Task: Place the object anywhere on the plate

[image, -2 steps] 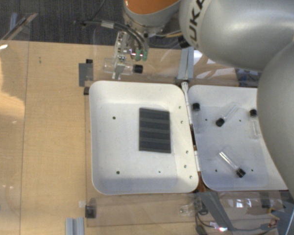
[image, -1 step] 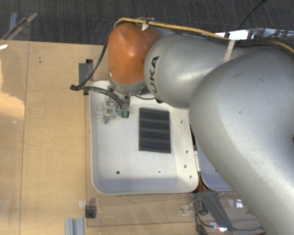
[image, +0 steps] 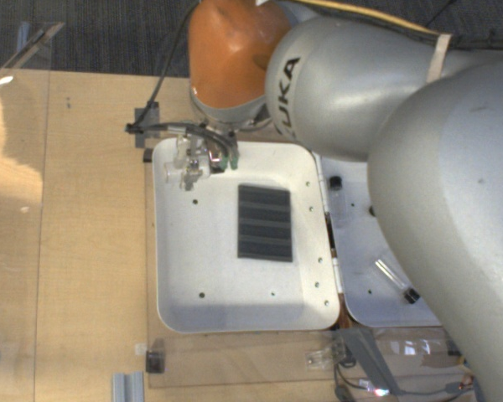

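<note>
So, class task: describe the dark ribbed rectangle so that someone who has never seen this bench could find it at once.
Start at the left white bin, the one below the arm's orange band. Near the middle of its floor, slightly toward its right side, lies the dark slatted plate, flat and upright in the view. It is the only large dark shape there; everything else on that floor is tiny dots.

The arm (image: 386,124) is crowding the right bin (image: 356,224) and the left bin's (image: 176,249) far edge — a dark plate (image: 265,223) is sitting mid-bin, bare floor lying around it.

white bin (image: 184,300) – dark grey ribbed plate (image: 265,223) – orange-banded grey arm (image: 335,82)
</note>
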Controlling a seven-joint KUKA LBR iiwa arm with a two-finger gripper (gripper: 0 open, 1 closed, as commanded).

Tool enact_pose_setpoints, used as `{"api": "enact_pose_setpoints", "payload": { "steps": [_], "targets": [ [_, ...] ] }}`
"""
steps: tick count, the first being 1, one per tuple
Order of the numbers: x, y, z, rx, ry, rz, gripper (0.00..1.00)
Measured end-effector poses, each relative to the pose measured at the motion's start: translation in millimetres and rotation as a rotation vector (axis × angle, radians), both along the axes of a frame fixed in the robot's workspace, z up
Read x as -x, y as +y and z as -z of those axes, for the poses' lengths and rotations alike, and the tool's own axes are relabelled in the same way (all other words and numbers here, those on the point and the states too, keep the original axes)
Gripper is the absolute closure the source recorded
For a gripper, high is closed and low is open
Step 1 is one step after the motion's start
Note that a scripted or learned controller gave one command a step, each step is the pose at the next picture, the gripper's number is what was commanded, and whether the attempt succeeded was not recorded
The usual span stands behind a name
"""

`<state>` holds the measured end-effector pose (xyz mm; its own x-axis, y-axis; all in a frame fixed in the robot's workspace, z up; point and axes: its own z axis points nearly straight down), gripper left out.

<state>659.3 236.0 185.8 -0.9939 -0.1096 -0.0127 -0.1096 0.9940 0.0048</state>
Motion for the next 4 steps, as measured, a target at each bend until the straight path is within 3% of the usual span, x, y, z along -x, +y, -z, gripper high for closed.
{"api": "enact_pose_setpoints", "payload": {
  "steps": [1,2,3,4],
  "targets": [
    [-11,-4,-62,0.006,-0.004,-0.629,1.0],
    [-11,-5,-67,0.005,-0.001,-0.58,1.0],
    [-10,-11,-151,0.009,-0.007,-0.951,1.0],
    [-10,-11,-151,0.009,-0.006,-0.95,0.0]
  ]
}}
